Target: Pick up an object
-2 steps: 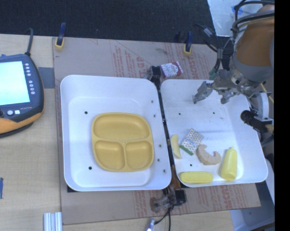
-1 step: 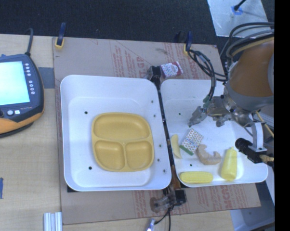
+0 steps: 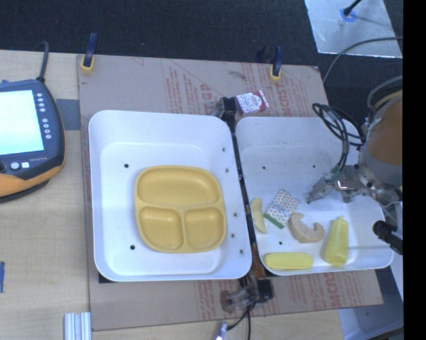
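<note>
**Overhead: robot tool spread wide above the right bin, gripping nothing**

Seen from above at a slant: a pale wooden worktop (image 3: 36,261) with a brown cardboard sheet (image 3: 163,83) on top, held at its far edge by two blue clamps (image 3: 276,61). On the cardboard, two shallow white bins side by side, touching along their inner edges.

In the left bin (image 3: 107,253), a yellow divided tray (image 3: 179,209) lying flat near the middle, with one long section and two smaller ones.

In the right bin (image 3: 284,140), five small things gathered toward the near edge:
- a yellow curved slice (image 3: 257,216) against the bin's left edge;
- a checkered packet (image 3: 281,205) just beside the slice;
- a tan curved piece (image 3: 305,229) near the packet, toward the near edge;
- a yellow bottle (image 3: 336,241) lying near the near right corner;
- a yellow oblong piece (image 3: 289,261) along the near edge.

Reaching in from the right, the grey arm (image 3: 386,137) with black cables looping over it. At its end, the tool (image 3: 337,186), metal prongs apart, with nothing between them, over the right half of the right bin, just beyond the bottle and the tan piece, with no visible contact.

Beyond the bins, by their shared far corner, a small red and white packet (image 3: 252,103). At the worktop's left edge, a control tablet (image 3: 18,137) with a bright screen.
</note>
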Robot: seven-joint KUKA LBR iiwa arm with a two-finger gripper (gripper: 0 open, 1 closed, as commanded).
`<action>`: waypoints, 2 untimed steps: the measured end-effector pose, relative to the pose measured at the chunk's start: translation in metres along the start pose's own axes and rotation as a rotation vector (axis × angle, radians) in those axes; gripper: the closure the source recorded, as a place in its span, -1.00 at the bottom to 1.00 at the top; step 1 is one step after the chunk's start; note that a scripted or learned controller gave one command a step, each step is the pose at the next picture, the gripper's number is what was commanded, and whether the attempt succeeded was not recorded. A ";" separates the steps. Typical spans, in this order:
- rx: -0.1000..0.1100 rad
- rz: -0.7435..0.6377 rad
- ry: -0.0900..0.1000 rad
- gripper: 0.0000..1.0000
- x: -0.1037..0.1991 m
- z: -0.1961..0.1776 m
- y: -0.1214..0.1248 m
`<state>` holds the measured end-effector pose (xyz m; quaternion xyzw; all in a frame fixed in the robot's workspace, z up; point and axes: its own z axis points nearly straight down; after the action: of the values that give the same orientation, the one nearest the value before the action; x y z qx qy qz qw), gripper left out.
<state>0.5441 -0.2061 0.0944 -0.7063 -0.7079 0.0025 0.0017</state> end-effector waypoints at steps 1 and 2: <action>-0.005 0.000 0.002 -1.00 -0.006 0.002 0.083; -0.004 0.000 0.001 -1.00 -0.006 -0.056 0.012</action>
<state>0.5564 -0.2122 0.1504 -0.7062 -0.7080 0.0008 0.0008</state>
